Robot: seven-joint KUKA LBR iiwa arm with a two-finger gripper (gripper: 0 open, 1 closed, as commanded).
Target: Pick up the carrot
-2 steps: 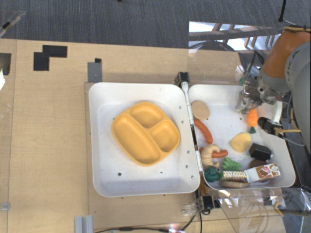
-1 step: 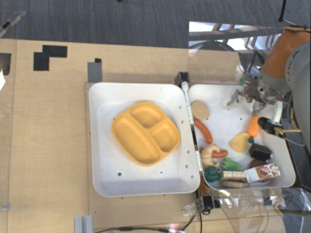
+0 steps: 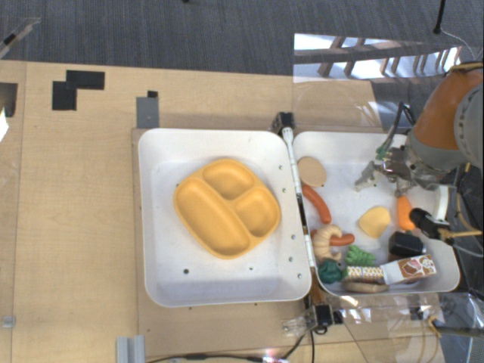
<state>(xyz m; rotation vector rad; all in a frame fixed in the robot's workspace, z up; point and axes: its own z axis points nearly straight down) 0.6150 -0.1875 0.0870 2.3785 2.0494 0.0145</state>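
The carrot (image 3: 405,212) is a short orange piece lying near the right side of the right bin (image 3: 344,146); its upper end is tucked under the arm's wrist. My gripper (image 3: 383,178) hangs over the upper middle of that bin, just up and left of the carrot. It is open, with bare bin floor between its fingers. The grey arm with its orange band (image 3: 448,112) comes in from the right and hides the bin's far right corner.
Around the carrot lie a yellow chunk (image 3: 374,221), black pieces (image 3: 408,243), a red sausage (image 3: 316,203), a tan disc (image 3: 311,172), a croissant (image 3: 327,240), green toys (image 3: 355,257) and a brown-white packet (image 3: 412,268). The left bin (image 3: 162,278) holds a yellow divided plate (image 3: 225,206).
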